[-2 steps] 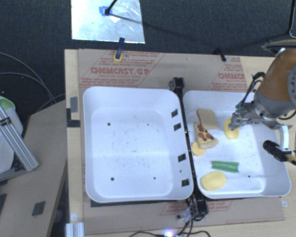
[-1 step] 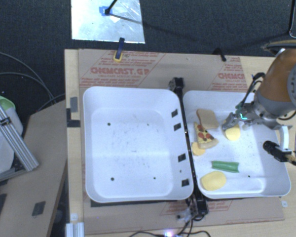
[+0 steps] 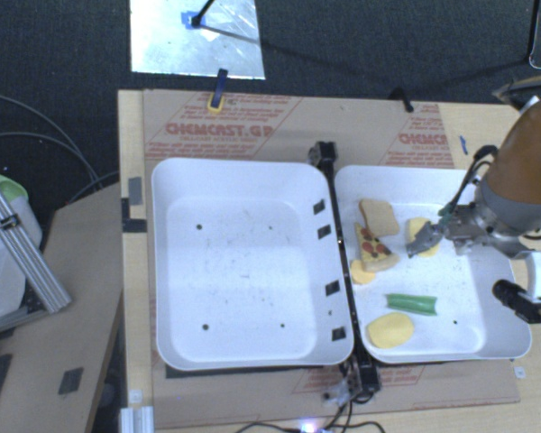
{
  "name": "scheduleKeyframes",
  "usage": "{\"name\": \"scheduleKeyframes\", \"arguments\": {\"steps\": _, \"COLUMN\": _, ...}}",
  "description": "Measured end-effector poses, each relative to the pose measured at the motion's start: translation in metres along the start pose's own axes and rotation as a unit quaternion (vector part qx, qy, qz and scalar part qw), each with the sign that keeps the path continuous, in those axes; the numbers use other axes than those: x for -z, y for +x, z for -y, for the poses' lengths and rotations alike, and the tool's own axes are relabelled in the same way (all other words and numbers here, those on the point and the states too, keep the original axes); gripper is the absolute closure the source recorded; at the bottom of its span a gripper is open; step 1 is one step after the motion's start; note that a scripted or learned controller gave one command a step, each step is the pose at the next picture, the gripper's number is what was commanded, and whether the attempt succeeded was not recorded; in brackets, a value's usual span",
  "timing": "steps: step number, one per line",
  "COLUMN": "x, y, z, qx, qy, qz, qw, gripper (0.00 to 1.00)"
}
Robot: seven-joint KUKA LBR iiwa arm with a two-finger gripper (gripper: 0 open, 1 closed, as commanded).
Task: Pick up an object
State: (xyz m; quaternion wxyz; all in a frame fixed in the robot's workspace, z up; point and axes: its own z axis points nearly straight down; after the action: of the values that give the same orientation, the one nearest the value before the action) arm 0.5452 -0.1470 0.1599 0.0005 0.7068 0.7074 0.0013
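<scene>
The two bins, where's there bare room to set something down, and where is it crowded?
The left bin is bare floor wall to wall. In the right bin, free patches lie along the far wall and at the near right corner, past the green piece. It is crowded along the divider: bread slice, pizza slice and yellow piece, with the gripper beside them.

We list two bins side by side, the left bin (image 3: 239, 264) at nine o'clock and the right bin (image 3: 451, 332) at three o'clock holding bread (image 3: 378, 216), a pizza slice (image 3: 373, 247), a bean pod (image 3: 411, 303) and a potato (image 3: 390, 330).
</scene>
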Motion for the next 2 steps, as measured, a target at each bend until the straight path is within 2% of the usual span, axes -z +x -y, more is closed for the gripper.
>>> {"name": "scheduleKeyframes", "arguments": {"steps": 1, "x": 0.066, "y": 0.041, "z": 0.059, "qx": 0.003, "qy": 0.0, "qz": 0.0, "qw": 1.0, "gripper": 0.0}}
{"name": "scheduleKeyframes", "arguments": {"steps": 2, "x": -0.079, "y": 0.054, "z": 0.057, "qx": 0.001, "qy": -0.003, "qz": 0.003, "qw": 1.0, "gripper": 0.0}}
